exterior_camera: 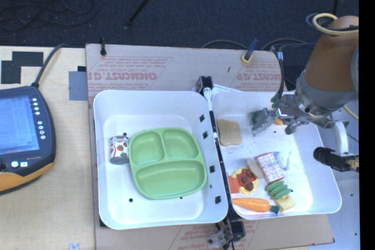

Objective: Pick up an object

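Observation:
My gripper (275, 123) hangs over the upper part of the right bin (328, 196), on the grey arm with its orange band (333, 61). Its two dark fingers (259, 119) stand apart, open, with nothing gripped between them. Left of it lies a tan bread slice (229, 133). Below it sit a red and white box (270, 167), a pizza slice toy (243, 180), a green vegetable (279, 189), a yellow block (286, 203) and an orange carrot (253, 204).
The left bin (108, 196) holds a green divided plate (167, 162) and a small printed can (119, 149) beside it. A black-clipped divider (212, 143) separates the bins. A control tablet (22, 133) lies on the bench at far left.

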`<move>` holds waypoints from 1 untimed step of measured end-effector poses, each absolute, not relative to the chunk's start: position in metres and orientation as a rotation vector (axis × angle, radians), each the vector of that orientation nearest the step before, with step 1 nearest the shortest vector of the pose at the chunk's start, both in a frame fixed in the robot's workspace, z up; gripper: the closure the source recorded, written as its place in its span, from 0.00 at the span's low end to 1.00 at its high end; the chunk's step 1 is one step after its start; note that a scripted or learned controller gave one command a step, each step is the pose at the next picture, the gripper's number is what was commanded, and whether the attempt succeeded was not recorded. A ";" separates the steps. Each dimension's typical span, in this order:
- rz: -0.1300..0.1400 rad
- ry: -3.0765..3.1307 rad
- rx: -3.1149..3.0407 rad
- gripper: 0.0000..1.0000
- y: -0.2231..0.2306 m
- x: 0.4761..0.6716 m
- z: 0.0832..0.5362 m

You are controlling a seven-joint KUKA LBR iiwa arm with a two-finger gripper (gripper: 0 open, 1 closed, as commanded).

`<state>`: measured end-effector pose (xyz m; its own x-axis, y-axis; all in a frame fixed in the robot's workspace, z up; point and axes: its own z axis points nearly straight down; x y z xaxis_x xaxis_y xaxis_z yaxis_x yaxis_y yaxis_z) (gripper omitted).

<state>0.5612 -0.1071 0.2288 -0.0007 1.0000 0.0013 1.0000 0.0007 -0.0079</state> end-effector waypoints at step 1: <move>-0.002 -2.221 -2.222 0.00 -0.105 0.548 0.100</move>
<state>0.5483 -0.1045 0.0997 0.0008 1.0000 0.0007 1.0000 -0.0008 0.0009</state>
